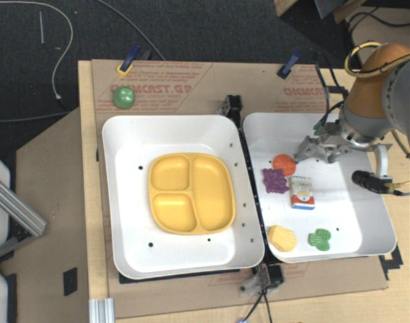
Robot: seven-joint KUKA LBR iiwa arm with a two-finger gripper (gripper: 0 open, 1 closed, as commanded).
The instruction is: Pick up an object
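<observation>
Two shallow white bins sit side by side on a brown cardboard sheet. The left bin (124, 180) holds a smooth yellow plate (191, 194) with rounded corners and three sections.

The right bin (366, 221) holds the small toys. An orange round thing (283, 163) lies near the middle. Touching it at about 7 o'clock is a bumpy purple bunch (275, 180). Just beside that, at 4 o'clock from the orange one, is a little flat box (302, 192) in white, red and blue. Lower down lie a pale yellow ridged piece (282, 237) and a green lumpy piece (319, 239).

The gripper (314, 149) is at 2 o'clock from the orange thing. Its metal fingers are spread apart with nothing between them.

A green ball (124, 97) rests on the cardboard at 11 o'clock, outside the bins.
</observation>
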